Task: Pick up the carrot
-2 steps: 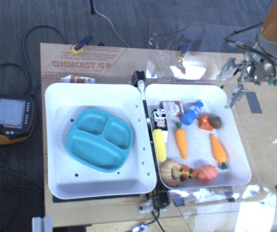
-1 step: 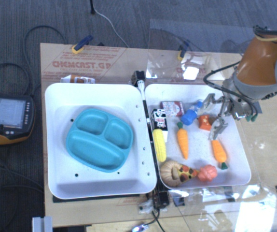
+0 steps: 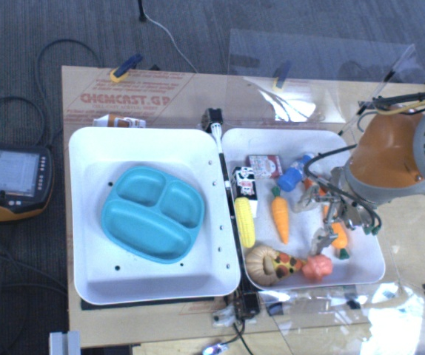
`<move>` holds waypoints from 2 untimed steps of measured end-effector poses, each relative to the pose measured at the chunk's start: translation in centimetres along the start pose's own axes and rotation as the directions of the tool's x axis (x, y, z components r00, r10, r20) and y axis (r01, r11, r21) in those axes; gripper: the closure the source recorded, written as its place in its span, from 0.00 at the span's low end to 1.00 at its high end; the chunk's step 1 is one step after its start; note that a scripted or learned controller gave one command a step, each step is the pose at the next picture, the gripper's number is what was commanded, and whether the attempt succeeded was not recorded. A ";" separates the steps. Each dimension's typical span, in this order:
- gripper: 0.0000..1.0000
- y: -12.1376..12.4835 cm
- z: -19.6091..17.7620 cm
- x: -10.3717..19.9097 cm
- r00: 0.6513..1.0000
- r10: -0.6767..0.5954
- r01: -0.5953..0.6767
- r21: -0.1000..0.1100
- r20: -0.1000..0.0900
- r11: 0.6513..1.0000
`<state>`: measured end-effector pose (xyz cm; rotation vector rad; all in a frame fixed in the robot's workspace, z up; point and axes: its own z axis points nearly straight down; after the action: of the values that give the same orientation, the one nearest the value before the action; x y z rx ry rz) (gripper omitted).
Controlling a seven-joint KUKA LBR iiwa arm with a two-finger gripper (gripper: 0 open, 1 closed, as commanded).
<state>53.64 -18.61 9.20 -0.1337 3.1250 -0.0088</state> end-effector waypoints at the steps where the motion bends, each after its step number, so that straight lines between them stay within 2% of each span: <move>1: 0.00 -3.4 -0.1 4.2 0.997 0.077 -0.077 0.000 0.007 0.997; 2: 0.00 -1.0 -0.1 3.5 0.915 0.403 -0.403 0.004 0.004 0.915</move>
<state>50.23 -19.86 9.21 0.5112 3.0814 -0.0113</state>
